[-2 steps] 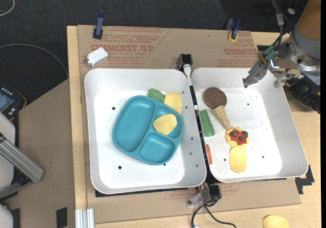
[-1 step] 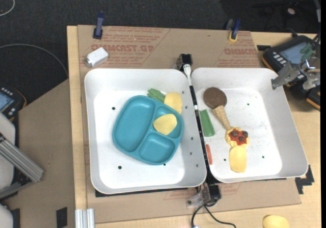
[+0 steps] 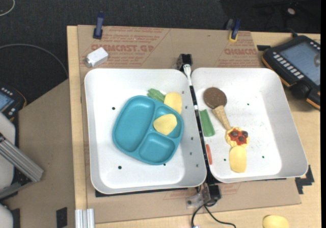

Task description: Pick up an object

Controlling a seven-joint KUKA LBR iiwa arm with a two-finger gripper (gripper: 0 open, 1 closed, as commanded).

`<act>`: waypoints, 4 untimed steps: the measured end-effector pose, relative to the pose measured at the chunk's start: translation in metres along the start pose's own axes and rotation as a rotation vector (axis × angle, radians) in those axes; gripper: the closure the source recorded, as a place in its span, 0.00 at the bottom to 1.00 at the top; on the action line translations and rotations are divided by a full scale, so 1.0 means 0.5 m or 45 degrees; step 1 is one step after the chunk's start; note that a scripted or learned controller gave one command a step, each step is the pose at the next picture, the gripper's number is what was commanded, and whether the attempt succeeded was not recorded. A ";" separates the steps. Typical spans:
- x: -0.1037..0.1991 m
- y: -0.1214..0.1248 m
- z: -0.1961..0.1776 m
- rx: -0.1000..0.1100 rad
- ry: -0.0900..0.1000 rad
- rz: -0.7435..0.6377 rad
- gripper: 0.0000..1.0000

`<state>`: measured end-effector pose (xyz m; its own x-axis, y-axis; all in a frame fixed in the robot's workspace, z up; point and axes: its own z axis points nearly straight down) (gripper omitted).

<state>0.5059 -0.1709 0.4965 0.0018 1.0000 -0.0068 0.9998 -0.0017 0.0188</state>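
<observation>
The left bin point(image 3: 102, 160) holds a teal divided plate point(image 3: 137, 132) with a pale yellow piece point(image 3: 165, 123) lying in its right compartment. Behind the plate lie a green item point(image 3: 156, 94) and a yellow item point(image 3: 173, 101). In the right bin point(image 3: 265, 94) I see a brown ice-cream cone toy point(image 3: 216, 100), a green stick point(image 3: 206, 122) by the left wall, a small pizza-like piece with red dots point(image 3: 237, 136), a yellow piece point(image 3: 237, 160) below it, and a thin orange stick point(image 3: 209, 154).
A tablet-like controller point(image 3: 298, 66) lies at the right of the bench. A small white block point(image 3: 97, 57) rests on the cardboard behind the left bin. Two blue clamps point(image 3: 98, 25) point(image 3: 234, 29) hold the cardboard's far edge. A yellow object point(image 3: 275, 221) sits at the lower right.
</observation>
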 end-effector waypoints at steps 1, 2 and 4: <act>-0.058 -0.054 -0.086 0.013 0.002 0.003 0.00; -0.055 -0.050 -0.101 0.014 0.001 -0.003 1.00; -0.104 -0.057 0.189 0.034 0.012 -0.001 1.00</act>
<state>0.4789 -0.2234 0.4018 0.0008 1.0000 0.0028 1.0000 -0.0008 -0.0079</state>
